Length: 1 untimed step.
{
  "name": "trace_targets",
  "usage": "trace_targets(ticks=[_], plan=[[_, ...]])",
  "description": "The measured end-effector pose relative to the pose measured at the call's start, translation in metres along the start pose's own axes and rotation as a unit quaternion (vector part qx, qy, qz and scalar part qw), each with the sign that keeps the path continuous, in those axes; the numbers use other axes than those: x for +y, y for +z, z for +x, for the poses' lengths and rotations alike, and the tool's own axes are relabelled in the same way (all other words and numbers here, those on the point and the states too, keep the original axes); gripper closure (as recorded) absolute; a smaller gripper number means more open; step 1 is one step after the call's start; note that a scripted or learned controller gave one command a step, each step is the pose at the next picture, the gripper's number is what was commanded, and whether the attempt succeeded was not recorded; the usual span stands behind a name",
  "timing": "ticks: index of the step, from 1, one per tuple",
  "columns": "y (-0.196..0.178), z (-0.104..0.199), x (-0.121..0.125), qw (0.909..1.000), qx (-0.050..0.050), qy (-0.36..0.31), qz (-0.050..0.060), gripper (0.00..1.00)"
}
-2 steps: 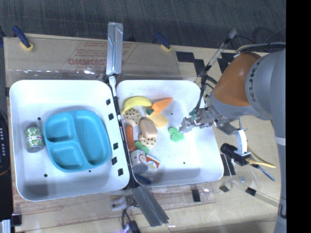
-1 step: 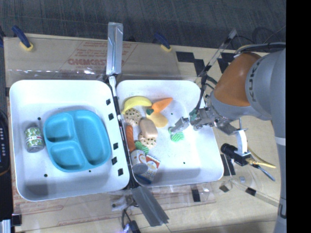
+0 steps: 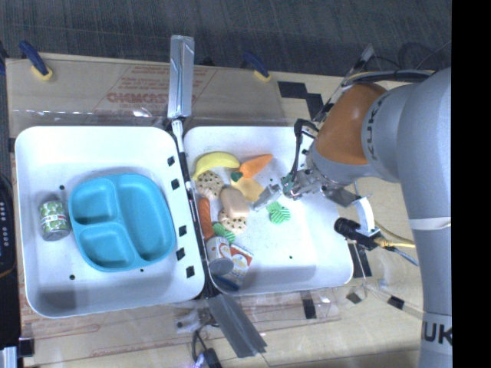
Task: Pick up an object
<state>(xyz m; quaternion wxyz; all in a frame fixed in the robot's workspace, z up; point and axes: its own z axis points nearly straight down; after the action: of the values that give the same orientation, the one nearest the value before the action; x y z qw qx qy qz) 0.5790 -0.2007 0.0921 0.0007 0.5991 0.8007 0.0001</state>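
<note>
Camera view, biggest first: grey arm [image 3: 414, 136] w/ orange band enters from 3 o'clock and bends down into the right bin [image 3: 322, 259]. Left bin [image 3: 38, 175] sits beside it, touching along the centre divider. Left bin holds a blue 3-compartment tray [image 3: 121, 221] near its middle, plus a small can [image 3: 54, 218] on its side at the tray's 9 o'clock, just beside it.

Right bin: clutter packed along its 9 o'clock side. Banana [image 3: 216, 160] and carrot [image 3: 257, 163] at top, cookie [image 3: 208, 182] under the banana, tan bread-like piece [image 3: 234, 202] mid-pile, printed pouch [image 3: 230, 257] and dark cup [image 3: 219, 267] toward 6 o'clock. Small green item [image 3: 279, 214] lies apart at the pile's 3 o'clock.

Gripper [image 3: 270, 195] is down at the pile's 3 o'clock edge, between bread piece and green item. Finger spacing: can't tell, too blurry. Nothing visibly pinched.
</note>
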Motion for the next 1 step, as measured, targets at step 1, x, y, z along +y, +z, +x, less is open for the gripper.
trace_targets(ticks=[1], plan=[[-0.0105,-0.0006,0.0004,1.0,-0.001,-0.001,0.0,1.0]])
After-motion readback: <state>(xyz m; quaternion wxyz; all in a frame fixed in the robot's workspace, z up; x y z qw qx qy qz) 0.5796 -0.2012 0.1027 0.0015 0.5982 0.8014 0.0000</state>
